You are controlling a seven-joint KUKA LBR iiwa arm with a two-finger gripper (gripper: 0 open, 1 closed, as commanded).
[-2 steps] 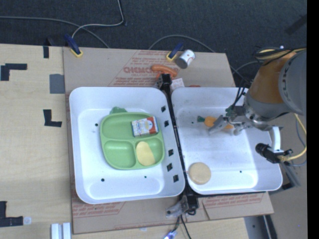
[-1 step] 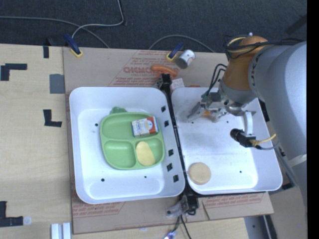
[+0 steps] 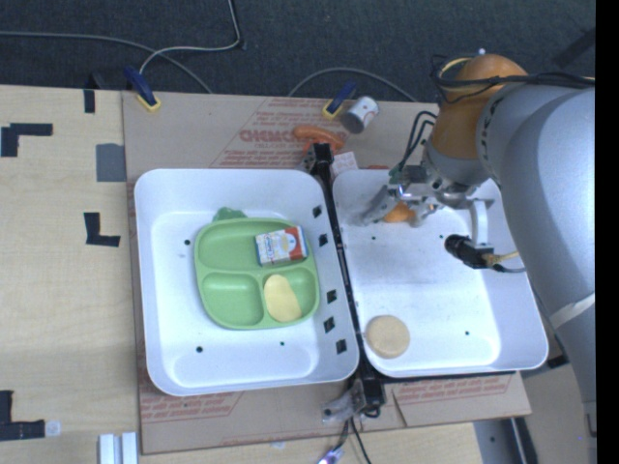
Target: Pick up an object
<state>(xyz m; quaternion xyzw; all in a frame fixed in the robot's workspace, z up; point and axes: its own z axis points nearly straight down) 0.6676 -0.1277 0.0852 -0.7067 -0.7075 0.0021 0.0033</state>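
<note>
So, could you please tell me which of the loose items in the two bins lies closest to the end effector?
The small orange item at the back of the right bin, right by the end effector. The tan round disc lies at that bin's front edge; the others sit on the green tray.

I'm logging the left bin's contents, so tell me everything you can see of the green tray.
The green tray is a pale green divided plate, plastic by its look, with three compartments and rounded corners. It lies flat in the left bin, about central. A small printed carton sits in its upper compartment, and a yellow oval piece lies in the lower right one. The lower left compartment is bare.
</note>
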